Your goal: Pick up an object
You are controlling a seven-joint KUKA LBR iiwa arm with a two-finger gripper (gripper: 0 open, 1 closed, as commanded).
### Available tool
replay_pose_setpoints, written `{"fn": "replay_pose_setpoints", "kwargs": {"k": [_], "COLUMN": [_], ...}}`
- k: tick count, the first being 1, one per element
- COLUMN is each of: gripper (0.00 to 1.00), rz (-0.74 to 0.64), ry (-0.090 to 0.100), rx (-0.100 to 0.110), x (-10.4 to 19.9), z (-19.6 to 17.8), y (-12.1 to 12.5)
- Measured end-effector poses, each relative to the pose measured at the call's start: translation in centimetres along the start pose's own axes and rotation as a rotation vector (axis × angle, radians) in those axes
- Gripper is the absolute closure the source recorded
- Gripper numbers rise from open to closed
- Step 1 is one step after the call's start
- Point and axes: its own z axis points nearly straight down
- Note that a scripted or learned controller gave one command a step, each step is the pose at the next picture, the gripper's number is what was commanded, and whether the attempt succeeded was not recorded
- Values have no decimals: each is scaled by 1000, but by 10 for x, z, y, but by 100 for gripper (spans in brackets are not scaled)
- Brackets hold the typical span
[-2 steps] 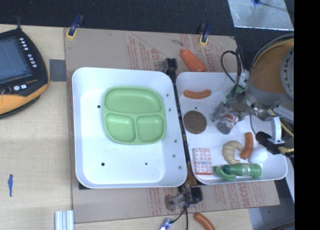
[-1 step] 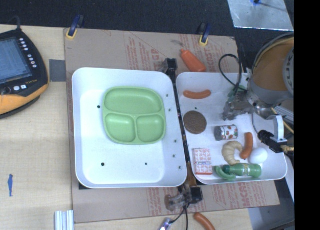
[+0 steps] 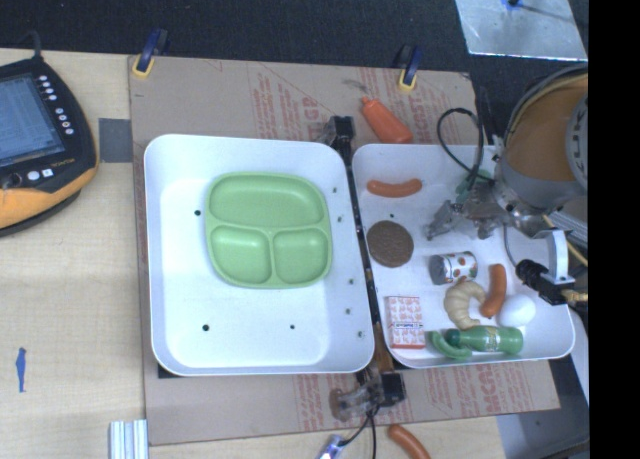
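cardboard-covered bench [image 3: 250, 97] under two bins [image 3: 180, 337]

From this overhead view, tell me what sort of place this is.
Probably a robot lab's grasping test bench: two white bins clamped to cardboard, toy food such as a croissant and sausage, and a teach pendant beside them.

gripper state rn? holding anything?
Gripper: fingers spread open over the right bin, nothing between them; the can lies just below it, apart.
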Motion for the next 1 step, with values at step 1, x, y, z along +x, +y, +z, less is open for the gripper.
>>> {"fn": "replay_pose_setpoints", "kwargs": {"k": [1], "gripper": [0], "rz": [3], "ry": [0], "rx": [-7], "x": [31], "z": [9], "y": [-47]}}
